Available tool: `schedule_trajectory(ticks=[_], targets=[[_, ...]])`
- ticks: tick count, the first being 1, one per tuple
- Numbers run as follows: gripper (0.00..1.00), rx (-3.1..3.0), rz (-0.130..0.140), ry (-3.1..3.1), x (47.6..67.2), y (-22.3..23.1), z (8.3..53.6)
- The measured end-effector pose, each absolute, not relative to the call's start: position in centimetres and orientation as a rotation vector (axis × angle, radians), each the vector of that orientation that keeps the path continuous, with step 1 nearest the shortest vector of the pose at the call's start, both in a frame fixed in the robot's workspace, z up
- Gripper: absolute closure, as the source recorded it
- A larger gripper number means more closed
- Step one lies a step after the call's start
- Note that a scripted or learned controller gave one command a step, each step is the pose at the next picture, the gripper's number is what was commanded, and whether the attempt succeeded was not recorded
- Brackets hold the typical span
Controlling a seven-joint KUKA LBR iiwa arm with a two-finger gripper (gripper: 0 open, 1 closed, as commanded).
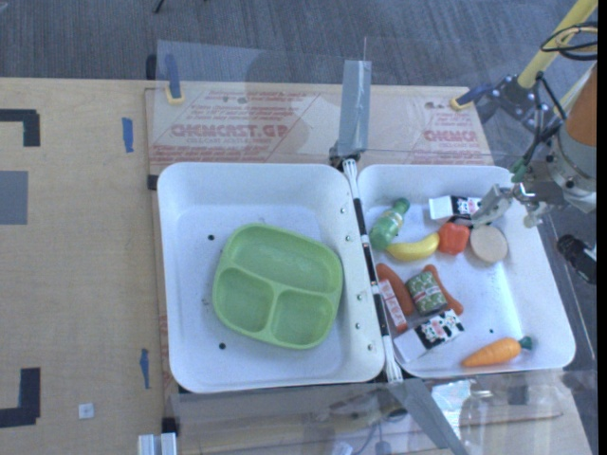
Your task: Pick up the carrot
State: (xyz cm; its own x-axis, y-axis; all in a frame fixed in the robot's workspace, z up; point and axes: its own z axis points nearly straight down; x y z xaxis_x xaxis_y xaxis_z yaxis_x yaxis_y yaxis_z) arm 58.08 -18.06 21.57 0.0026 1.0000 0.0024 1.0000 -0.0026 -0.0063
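The carrot (495, 352), orange with a small green tip pointing right, lies flat in the front right corner of the right bin (560, 320). My gripper (510, 206) hangs over the far right part of that bin, well behind the carrot and just above a tan round disc (489, 245). Its two fingers stand apart, open, and hold nothing.
The right bin also holds a green bottle (389, 224), a banana (414, 247), a red tomato (453, 238), a sausage (394, 289), a green can (429, 292) and a black-and-white carton (438, 328) just left of the carrot. A green divided plate (277, 284) lies in the left bin (180, 197).
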Motion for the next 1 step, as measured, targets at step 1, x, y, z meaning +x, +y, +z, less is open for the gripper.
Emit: schedule_trajectory(ticks=[1], targets=[[0.00, -2.200, -0.003, -2.244, 52.48, -17.73, 8.59]])
